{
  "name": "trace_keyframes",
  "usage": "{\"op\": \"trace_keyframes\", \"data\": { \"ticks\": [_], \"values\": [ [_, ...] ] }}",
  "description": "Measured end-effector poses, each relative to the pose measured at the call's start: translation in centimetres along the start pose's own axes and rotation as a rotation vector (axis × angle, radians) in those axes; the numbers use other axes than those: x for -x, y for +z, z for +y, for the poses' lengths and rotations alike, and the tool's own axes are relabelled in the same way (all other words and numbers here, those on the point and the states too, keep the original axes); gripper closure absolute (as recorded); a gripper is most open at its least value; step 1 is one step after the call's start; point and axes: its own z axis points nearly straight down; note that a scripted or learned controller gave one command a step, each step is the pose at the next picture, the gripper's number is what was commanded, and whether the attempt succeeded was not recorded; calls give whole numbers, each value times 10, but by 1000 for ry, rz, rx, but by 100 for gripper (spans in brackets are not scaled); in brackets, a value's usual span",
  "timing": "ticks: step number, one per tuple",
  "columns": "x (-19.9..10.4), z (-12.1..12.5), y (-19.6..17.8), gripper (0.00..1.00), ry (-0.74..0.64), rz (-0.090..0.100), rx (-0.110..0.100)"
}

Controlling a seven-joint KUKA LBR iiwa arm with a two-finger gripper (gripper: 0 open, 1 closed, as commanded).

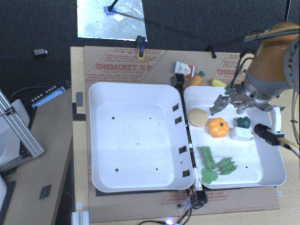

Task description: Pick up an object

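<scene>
My gripper (pixel 229 107) hangs over the back part of the right bin (pixel 269 172), its fingers spread open with nothing between them. Just below it in the bin lie an orange pumpkin (pixel 218 127), a tan round piece (pixel 198 117), a dark green piece (pixel 243 122) and a white block (pixel 241 134). Toward the bin's front lie a long green vegetable (pixel 207 157), a leafy green piece (pixel 227 165) and a rounder green piece (pixel 209 176).
The left bin (pixel 98 125) sits beside the right one, a black clipped divider (pixel 185 139) between them. Behind the bins on the cardboard lie a small carton (pixel 183 69), a carrot (pixel 196 80) and a yellow piece (pixel 217 83). A black cable plug (pixel 263 134) hangs by the arm.
</scene>
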Motion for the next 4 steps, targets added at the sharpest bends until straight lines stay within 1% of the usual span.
{"op": "trace_keyframes", "data": {
  "ticks": [1,2,3,4],
  "values": [
    [12,-16,130,0,3,2,-8],
    [11,-13,112,100,1,0,2],
    [-59,-20,18,100,-8,2,6],
    [-65,-72,-72,100,-3,1,7]
  ]
}}
